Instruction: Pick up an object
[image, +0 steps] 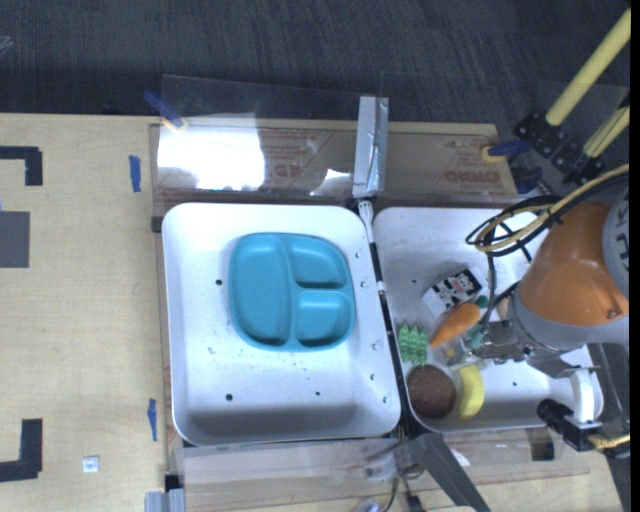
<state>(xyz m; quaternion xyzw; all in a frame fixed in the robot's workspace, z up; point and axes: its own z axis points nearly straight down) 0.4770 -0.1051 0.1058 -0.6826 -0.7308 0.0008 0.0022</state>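
Nearest the camera, at the lower edge of the right bin (440, 225), a brown round object (431, 389) sits against the dividing wall, with a yellow object (470, 391) touching its right side. Just above them lie a small green ridged piece (411, 342) and an orange carrot-shaped object (457, 322), tilted with its upper end toward the right; a black-and-white item (452, 289) lies just beyond the carrot. The grey arm with its orange band (572, 280) reaches in from the right over this bin, and the claw (484, 340) hangs low just right of the carrot's lower end and above the yellow object, near both; whether its fingers are apart or together cannot be told, as the wrist hides them. Black and yellow cables (510, 228) loop above the arm. In the left bin (190, 330) a blue divided plate (292, 289) lies flat near the middle. Both bins rest on the pale wooden desk (70, 300).
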